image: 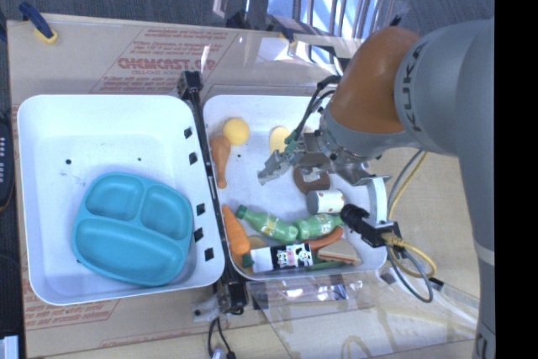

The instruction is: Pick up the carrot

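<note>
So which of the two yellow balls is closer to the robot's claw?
The small yellow ball further right sits nearer the gripper, just above it. The bigger yellow-orange ball sits further left, near the bin's dividing wall.

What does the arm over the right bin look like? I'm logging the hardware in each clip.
A thick grey arm with a broad orange band above the wrist and dark KUKA lettering beside it. The gripper is grey metal. Black cables run along the wrist, and yellow cables loop below it.
</note>
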Robot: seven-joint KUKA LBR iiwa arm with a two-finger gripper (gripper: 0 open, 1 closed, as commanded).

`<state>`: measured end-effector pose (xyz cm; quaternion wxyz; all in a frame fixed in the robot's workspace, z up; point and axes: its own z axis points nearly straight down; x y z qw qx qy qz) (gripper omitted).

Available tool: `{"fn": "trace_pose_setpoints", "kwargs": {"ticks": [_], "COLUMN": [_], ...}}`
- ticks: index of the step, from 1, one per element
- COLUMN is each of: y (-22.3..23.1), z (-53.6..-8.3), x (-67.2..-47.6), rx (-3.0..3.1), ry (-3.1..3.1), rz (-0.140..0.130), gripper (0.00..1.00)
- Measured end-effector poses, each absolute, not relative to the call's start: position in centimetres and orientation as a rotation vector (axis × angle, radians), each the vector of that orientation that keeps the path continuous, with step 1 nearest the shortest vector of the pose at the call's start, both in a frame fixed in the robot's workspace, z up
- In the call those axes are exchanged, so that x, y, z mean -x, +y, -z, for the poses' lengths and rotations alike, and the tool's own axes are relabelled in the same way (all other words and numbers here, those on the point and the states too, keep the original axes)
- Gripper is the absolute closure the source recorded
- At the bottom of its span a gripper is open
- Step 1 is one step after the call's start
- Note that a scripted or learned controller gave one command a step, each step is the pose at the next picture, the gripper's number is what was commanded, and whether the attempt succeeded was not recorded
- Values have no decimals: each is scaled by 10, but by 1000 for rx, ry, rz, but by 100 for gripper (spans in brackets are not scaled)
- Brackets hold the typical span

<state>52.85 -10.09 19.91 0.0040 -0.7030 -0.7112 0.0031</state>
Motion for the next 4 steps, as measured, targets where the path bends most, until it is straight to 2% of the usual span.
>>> {"fn": "trace_pose_setpoints", "kwargs": {"ticks": [1, 2, 3, 4], "y": [-91, -102, -160, -76], "z": [-117, -93, -92, -227], "x": [-485, -478, -478, -486], "rx": [1956, 2267, 2600, 2464], "ry": [-2455, -2183, -1760, -1942], "rz": [-5, -3, -3, -2], "gripper": [0, 0, 0, 0]}}
